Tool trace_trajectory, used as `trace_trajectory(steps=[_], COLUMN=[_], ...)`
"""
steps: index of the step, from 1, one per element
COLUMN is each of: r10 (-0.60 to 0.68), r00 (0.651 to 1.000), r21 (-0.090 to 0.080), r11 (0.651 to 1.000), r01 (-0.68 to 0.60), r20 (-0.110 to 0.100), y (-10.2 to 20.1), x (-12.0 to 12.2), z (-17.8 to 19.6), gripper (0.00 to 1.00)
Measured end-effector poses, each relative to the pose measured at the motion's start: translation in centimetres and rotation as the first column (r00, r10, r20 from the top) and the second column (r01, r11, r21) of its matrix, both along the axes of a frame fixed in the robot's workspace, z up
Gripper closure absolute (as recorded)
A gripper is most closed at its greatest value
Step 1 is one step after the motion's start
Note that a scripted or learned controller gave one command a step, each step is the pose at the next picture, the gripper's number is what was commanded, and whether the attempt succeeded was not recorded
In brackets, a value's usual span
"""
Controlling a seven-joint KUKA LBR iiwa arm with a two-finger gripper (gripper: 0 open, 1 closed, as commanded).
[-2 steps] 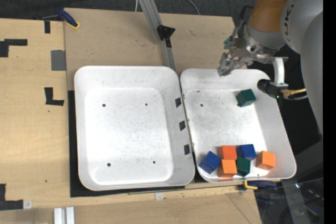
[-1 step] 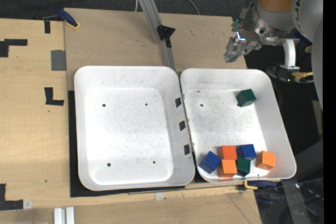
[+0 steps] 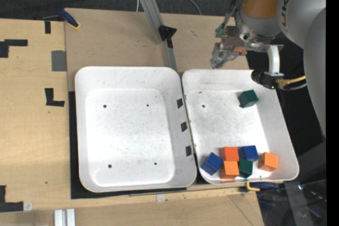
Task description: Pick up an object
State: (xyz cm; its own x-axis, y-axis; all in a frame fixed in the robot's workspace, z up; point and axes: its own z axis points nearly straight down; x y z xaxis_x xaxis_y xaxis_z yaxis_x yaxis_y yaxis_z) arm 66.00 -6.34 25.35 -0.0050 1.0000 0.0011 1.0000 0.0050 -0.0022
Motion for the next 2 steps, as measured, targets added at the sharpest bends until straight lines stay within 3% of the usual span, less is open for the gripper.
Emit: trace_trajectory(steps=[2], r10=[0.003], r00=[1.000], r21=[0.001], r11=[1.000], r01=[-0.003], r20=[0.001], y=[12.3], x=[-1.1], z=[-0.3], gripper=[1.00])
